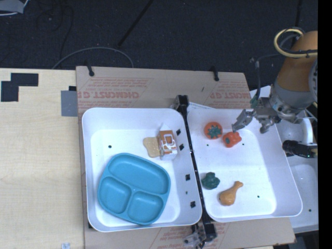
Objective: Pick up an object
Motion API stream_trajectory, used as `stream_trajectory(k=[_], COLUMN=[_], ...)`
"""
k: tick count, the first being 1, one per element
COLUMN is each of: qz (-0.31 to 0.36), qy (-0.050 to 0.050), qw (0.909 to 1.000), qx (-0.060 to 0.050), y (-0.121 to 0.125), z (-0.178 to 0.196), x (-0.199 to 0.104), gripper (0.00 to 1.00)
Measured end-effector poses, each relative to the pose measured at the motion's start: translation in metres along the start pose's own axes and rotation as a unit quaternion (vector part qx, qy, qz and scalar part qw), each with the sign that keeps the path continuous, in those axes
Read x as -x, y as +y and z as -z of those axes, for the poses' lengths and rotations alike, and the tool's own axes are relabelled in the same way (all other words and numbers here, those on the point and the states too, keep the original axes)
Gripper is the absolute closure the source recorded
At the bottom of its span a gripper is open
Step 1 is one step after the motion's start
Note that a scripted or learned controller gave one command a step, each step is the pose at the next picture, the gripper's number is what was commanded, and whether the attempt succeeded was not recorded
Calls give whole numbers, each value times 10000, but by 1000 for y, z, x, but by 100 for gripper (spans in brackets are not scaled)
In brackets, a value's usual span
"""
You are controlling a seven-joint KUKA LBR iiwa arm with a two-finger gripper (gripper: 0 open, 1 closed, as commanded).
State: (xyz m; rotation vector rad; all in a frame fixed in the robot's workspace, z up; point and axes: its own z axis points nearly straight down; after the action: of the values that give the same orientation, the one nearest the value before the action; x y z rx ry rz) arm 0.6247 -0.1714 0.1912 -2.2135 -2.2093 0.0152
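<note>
We see a pale wooden bench top (36, 160) stretching away left of the tool, marked with black patches (18, 84) and a grey square (68, 102). Beyond it lies dark carpet (171, 25) crossed by loose cables (137, 17). Brown printed cardboard (155, 87) covers the bench.

Blue divided plate (134, 188) fills left bin (96, 119) near its front edge, cardboard sheet (150, 86) under both bins, black cables (93, 51) behind.
</note>
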Motion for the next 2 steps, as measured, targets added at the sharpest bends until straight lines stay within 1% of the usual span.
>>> stream_trajectory(k=[1,2], qz=[10,17], qy=[-11,-14], qw=[10000,10000], qx=[69,66], y=[3,6], z=[9,-52], x=[0,-4], gripper=[0,0])
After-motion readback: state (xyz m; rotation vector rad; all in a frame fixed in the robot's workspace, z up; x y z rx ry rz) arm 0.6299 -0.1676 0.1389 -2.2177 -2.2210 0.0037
